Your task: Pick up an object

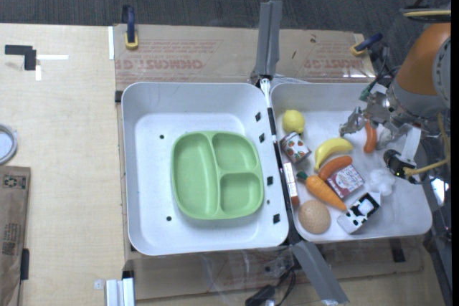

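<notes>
Gripper: over right bin's far right part; small orange-red sausage-like piece sits btwn its fingers, so closed on it.
Nearest clutter: banana just left of piece; lemon further left.
Below: carrot, red box, egg-shaped item, b/w carton.
Left bin: green divided plate, well apart from arm.

Small orange sausage-shaped toy, nearly upright, between the tool's fingers.
</notes>
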Controlling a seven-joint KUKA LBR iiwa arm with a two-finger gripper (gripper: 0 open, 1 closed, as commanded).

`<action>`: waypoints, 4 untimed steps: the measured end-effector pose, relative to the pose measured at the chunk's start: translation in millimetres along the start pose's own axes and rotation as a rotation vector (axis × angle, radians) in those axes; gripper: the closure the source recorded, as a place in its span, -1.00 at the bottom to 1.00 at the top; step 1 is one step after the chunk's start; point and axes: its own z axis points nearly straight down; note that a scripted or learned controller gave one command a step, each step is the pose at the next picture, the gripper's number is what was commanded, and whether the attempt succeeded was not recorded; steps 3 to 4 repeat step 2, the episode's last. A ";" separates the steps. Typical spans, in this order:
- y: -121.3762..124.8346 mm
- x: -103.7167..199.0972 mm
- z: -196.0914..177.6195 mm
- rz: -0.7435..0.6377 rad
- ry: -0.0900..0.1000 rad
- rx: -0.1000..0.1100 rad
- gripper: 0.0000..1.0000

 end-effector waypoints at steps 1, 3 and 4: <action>0.5 -2.5 -9.5 -0.002 -0.007 -0.003 1.00; 8.0 64.9 -108.7 0.020 -0.013 -0.009 1.00; 8.0 64.9 -108.7 0.020 -0.013 -0.009 1.00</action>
